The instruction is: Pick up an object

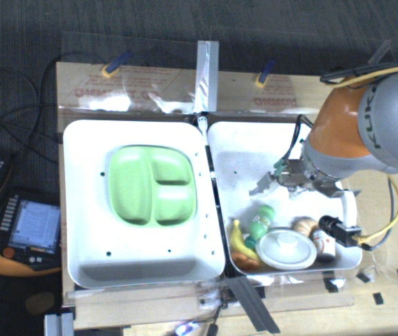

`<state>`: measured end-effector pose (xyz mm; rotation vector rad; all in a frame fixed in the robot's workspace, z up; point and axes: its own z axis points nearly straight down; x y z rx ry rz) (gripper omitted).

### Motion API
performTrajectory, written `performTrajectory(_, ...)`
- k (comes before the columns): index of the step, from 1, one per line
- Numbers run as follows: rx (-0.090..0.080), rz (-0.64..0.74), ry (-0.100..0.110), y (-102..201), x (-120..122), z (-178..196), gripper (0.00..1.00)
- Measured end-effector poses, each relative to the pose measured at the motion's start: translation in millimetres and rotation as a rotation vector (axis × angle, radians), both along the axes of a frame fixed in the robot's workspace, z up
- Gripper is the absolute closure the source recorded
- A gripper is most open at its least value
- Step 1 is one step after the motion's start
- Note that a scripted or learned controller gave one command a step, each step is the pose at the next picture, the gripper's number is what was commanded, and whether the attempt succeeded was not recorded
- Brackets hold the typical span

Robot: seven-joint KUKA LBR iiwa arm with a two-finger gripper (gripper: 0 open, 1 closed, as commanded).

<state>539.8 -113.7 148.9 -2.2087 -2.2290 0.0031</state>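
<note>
My gripper (282, 186) hangs over the middle of the right bin (240, 152), open, with nothing between its fingers. Below it, along the bin's near wall, lie a yellow banana (238, 242), a small green bottle (260, 222), an upturned white bowl (287, 249) and a tan rounded object (303, 225). A small brown and white item (322, 243) lies to the right of the bowl. The gripper stands just above and behind the green bottle, apart from it.
The left bin (87, 257) holds a green divided plate (153, 185) at its middle. A metal post (207, 75) rises behind the wall shared by the bins. The far half of the right bin is bare white floor.
</note>
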Motion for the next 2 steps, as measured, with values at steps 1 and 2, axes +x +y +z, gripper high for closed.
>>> performTrajectory(1,-0.003,0.093,-0.013,5.0,-16.4,-58.8,0.0)
performTrajectory(2,-0.002,0.093,-0.015,5.0,-15.3,-49.0,1.0)
